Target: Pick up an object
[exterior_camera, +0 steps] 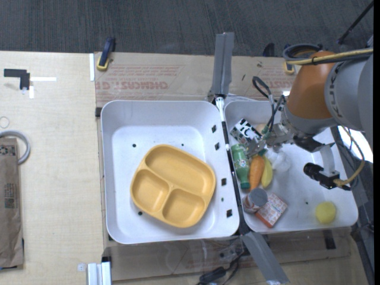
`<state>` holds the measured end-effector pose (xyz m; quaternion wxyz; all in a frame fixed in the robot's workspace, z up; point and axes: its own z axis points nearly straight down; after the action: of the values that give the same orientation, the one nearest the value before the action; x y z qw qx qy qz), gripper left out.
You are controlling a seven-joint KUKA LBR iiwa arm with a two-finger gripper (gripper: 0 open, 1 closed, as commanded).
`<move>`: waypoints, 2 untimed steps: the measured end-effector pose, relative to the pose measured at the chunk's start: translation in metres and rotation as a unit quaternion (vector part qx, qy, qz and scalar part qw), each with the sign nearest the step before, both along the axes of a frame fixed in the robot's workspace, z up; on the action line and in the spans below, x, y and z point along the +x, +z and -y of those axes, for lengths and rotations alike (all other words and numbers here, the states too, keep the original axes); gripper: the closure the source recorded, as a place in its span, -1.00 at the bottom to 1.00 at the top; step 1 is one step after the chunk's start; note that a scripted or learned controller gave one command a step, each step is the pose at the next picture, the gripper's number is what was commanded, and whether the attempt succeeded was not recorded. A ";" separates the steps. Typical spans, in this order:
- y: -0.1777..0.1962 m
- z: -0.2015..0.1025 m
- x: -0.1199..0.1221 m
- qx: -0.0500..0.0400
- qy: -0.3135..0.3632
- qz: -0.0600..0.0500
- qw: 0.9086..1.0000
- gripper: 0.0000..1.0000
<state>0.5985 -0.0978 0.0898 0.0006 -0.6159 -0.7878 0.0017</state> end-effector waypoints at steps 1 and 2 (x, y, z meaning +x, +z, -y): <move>0.004 0.001 -0.003 0.001 0.000 -0.007 1.000 1.00; 0.006 0.001 -0.001 0.000 -0.001 -0.003 1.000 -1.00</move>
<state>0.5977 -0.0993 0.0960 0.0031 -0.6163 -0.7875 0.0037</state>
